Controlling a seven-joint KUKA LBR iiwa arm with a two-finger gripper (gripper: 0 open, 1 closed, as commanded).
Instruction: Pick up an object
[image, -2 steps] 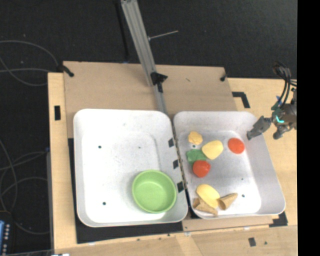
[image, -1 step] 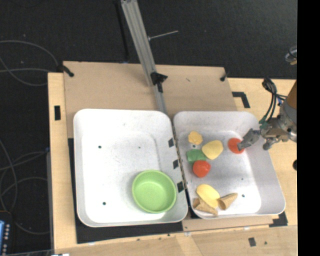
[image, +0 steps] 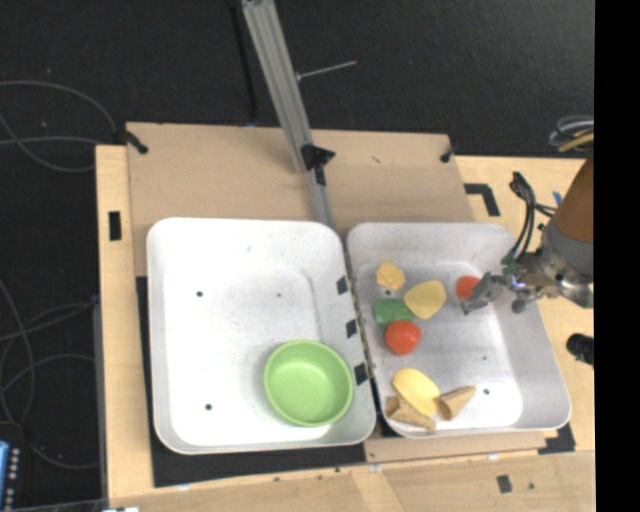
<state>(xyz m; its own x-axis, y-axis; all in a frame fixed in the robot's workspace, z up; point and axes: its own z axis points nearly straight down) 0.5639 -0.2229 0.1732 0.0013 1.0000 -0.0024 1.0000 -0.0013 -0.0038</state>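
A small red-orange object (image: 466, 287), rounded and smooth-looking, lies in the upper right part of the right bin (image: 520, 345), and the gripper (image: 480, 297) sits just beside it, its dark fingers reaching in from the right edge of the bin; whether those fingers are spread or pressed together cannot be told at this size, and nothing shows between them. To the left of that piece a cluster of other small things fills the bin's left side: a little yellow lump (image: 390, 276) highest up, a larger yellow piece (image: 426, 299) with a soft, rounded outline, a green piece (image: 391, 311) tucked against it, and a glossy red ball-like piece (image: 403, 338) just below. Near the bin's front wall lie a pale yellow, banana-like shape (image: 414, 388) and a tan cone-like piece (image: 455, 401), close together. The middle and right of this bin's speckled white floor are bare, leaving open room below the gripper. The left bin (image: 200, 300), of the same shallow white moulded form with rounded corners, holds a round light-green bowl (image: 308, 382) near its front right corner. Both bins rest side by side, touching, on a brown board (image: 220, 175), and a slim metal pole (image: 285, 95) slants up behind them.
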